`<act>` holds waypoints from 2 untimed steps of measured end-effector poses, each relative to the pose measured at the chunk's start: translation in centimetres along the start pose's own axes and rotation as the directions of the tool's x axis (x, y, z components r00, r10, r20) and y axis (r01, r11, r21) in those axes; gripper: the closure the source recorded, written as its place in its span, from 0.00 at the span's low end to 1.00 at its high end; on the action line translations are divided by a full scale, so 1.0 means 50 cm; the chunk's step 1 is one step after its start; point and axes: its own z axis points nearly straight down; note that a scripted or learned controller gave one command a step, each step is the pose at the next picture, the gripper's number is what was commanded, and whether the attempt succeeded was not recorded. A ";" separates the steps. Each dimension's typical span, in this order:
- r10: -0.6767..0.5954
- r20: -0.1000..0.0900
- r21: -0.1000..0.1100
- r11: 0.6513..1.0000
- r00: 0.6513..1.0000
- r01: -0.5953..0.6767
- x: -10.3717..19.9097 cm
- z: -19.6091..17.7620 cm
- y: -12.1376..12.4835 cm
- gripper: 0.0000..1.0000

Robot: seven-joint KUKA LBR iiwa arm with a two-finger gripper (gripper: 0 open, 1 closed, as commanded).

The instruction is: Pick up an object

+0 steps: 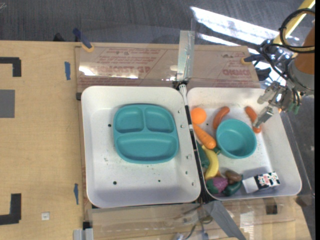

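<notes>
A wooden worktop (35, 149) carries two shallow white plastic bins side by side, seen from above at a slant. The left bin (95, 184) holds a teal plastic plate with three compartments (146, 133). The right bin (287, 171) holds the candidates for picking: a round teal plastic bowl (236, 138), a small orange ball-shaped toy fruit (198, 115) near the dividing wall, a toy carrot (205, 137) just below it, a reddish toy sausage (220, 116) beside the bowl's upper rim, a yellow toy banana (212, 163), a purple and green toy vegetable (218, 185), a brown toy piece (233, 175), and a small white carton with black markings (265, 181). The metal two-finger tool (266, 113) reaches in from the right and hangs at the upper right of the right bin, its tip close to a slim orange-red toy piece (251, 118) lying just right of the bowl. The task looks barely begun: nothing is seen between the fingers, every toy appears to rest in the bin, and the grasp and lift are still to come. Whether the fingers are spread or pressed together cannot be told, since cables and blur obscure them. The arm's upper part is cut off at the frame's right edge, and whether the tool touches the slim piece is unclear.
</notes>
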 end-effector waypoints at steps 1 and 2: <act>0.091 -0.006 0.000 0.996 0.996 -0.091 -0.033 0.156 -0.005 0.00; 0.137 -0.010 0.000 0.991 0.991 -0.137 -0.005 0.177 -0.022 0.00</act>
